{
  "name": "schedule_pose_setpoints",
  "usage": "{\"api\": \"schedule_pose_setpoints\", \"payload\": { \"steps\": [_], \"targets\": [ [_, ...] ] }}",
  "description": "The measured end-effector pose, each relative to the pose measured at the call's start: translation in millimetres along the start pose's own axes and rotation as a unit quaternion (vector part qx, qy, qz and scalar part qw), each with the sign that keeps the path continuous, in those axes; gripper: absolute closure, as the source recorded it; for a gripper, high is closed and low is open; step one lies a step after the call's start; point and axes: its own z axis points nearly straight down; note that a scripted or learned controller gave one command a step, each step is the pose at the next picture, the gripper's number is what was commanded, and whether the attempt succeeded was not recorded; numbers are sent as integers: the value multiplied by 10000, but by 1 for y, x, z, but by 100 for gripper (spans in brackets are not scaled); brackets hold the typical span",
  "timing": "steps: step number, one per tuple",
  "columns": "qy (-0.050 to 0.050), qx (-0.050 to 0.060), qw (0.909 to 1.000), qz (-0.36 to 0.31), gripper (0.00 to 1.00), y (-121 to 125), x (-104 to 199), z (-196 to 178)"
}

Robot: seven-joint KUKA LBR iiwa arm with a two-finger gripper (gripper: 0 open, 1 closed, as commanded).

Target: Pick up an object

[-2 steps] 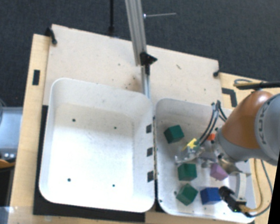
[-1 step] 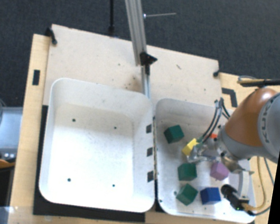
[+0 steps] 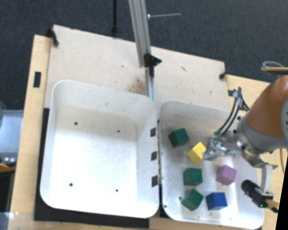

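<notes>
Arm [image 3: 273,115] casing shows partial letters "KU".

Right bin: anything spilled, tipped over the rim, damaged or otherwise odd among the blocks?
Nothing stands out. All six blocks lie inside the right bin: three green, one yellow, one purple, one blue. They lie loosely scattered at varied angles. The gripper sits beside the yellow block.
</notes>
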Motion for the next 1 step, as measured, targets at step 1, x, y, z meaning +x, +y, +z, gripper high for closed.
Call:
{"api": "schedule_pose_setpoints", "payload": {
  "steps": [1],
  "targets": [
    [-1, 0, 10000, -6, 100, 2, -2, -54]
  ]
}}
